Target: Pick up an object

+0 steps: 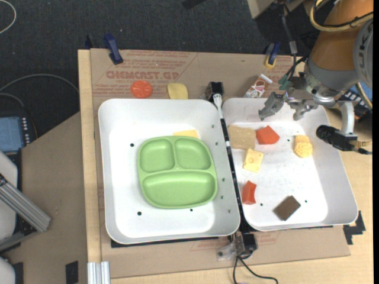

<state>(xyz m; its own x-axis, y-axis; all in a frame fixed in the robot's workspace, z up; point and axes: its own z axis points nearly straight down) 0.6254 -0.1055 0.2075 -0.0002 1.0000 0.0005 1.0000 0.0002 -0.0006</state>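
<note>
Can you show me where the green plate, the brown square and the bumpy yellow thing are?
Green three-compartment plastic plate (176, 171), camera view, on its middle ridge.
Flat brown square piece (287, 207), camera view, on its centre.
Bumpy yellow round piece (303, 147), camera view, on its top.

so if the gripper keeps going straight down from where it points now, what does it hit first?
Probably bare floor of the right white bin near its back edge, beneath the gripper. The orange wedge-shaped block lies just forward; depth is unclear.
</note>
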